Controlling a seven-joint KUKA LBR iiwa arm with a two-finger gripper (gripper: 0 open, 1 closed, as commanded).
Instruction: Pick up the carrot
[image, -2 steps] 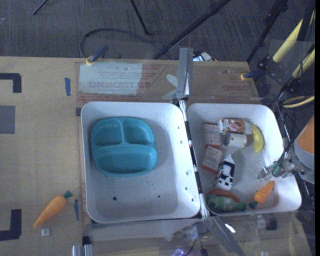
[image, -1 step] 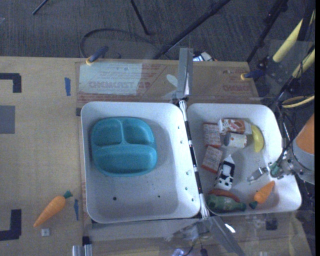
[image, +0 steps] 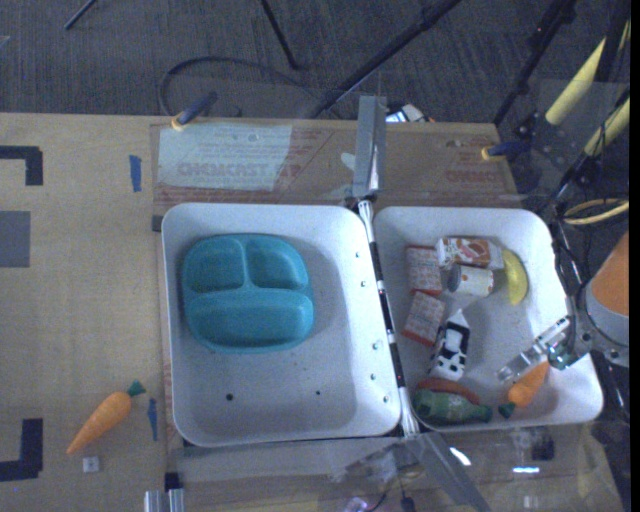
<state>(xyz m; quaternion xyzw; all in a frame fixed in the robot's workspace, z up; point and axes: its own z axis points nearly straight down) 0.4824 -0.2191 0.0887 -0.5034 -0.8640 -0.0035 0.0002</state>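
the white bins (image: 340, 300) look like speckled matt plastic, the teal tray (image: 246, 292) smooth and faintly glossy, the bench (image: 80, 300) pale matt wood.

Teal divided plate (image: 246, 291) in left bin (image: 190, 400), banana (image: 515, 277), cow-patterned carton (image: 452, 352), green bottle (image: 452, 407) in right bin (image: 578, 400)

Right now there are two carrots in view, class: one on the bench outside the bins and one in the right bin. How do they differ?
The bench carrot lies alone on the wooden bench, left of the left bin; the bin carrot lies in the right bin right by the gripper. The bench carrot looks longer, and its green top shows; the bin carrot looks shorter, with no green visible. Both are orange and lie at a similar slant.
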